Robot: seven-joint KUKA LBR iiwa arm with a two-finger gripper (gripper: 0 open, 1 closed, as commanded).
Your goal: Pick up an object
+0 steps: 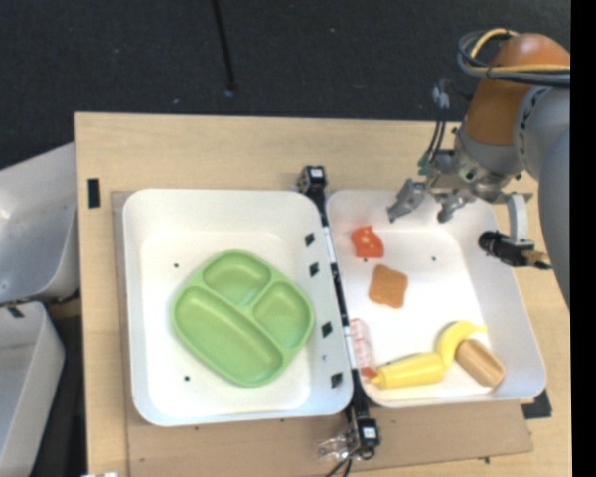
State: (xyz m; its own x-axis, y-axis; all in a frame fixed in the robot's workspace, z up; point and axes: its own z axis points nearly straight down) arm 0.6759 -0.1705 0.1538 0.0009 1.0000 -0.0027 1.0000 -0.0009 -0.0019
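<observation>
**Gripper poised over the far edge of the right bin**

The gripper (426, 203) hangs with fingers spread and nothing between them, above the far side of the right bin (497, 306). Nearest to it, just toward me and left, lies a small red piece (367, 241); beyond that a flat orange-brown piece (387, 286). Both look light and rigid, probably plastic toy food, and slick. The red one seems the easiest target: I would pinch it across its narrow width. A banana (461, 337), a yellow piece (409, 371) and a tan cylinder (479, 362) crowd the near edge. The left bin (144, 366) holds a green tray (240, 316).
</observation>
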